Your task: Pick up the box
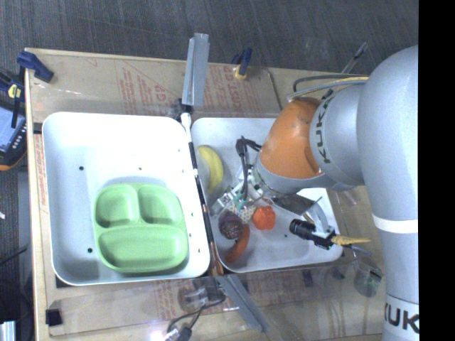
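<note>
Grey arm's claw hangs low in the right bin over what looks like the small patterned box, beside a banana; open or closed, cannot tell. Approach step, seemingly; next, centre, close, lift.

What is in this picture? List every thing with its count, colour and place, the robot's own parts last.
bench: one, pale wood, under both bins
left bin: one, white, left side of bench
right bin: one, white, right side of bench
divided tray: one, green, in the left bin
banana: one, yellow, right bin, by its left wall
ball: one, red-orange, middle of right bin
round thing: one, dark purple, right bin, left of the ball
oblong thing: one, brown-orange, right bin, below the round thing
patterned thing: one, pale and speckled, right bin; too small to identify
clamps: two, blue, bench's top edge
metal bar: one, grey, above the bins' gap
arm: one, grey with orange band, over the right bin
</note>
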Controlling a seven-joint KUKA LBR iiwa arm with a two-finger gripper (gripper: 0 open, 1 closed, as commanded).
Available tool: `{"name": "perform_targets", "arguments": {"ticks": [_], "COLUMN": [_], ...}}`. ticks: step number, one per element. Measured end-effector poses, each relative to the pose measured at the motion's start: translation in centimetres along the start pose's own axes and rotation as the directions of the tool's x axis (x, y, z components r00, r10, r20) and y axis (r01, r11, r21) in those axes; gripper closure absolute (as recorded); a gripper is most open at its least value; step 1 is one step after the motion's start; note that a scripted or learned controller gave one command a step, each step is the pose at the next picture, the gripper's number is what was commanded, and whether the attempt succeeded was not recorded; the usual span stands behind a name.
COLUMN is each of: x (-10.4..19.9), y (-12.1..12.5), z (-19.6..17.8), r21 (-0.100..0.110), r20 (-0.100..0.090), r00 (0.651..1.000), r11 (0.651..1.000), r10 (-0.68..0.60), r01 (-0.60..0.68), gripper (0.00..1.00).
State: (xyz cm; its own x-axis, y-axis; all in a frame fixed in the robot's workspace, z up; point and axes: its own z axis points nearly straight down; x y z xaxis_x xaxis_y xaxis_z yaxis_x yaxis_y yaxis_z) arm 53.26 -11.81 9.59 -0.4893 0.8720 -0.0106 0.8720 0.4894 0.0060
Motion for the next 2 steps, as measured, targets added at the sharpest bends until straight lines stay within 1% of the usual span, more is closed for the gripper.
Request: {"name": "perform_targets", "arguments": {"ticks": [1,2], "x": [0.00,0.01], "y": [0.14,0.13], "z": [-1.08,-1.08], "r21": [-0.001,-0.001], "r20": [-0.001,-0.001], "r00": [1.000,1.000], "r11": [1.000,1.000], "r10": [-0.005,-0.006], "r01": [0.005,0.006], "gripper": [1.00,0.00]}}
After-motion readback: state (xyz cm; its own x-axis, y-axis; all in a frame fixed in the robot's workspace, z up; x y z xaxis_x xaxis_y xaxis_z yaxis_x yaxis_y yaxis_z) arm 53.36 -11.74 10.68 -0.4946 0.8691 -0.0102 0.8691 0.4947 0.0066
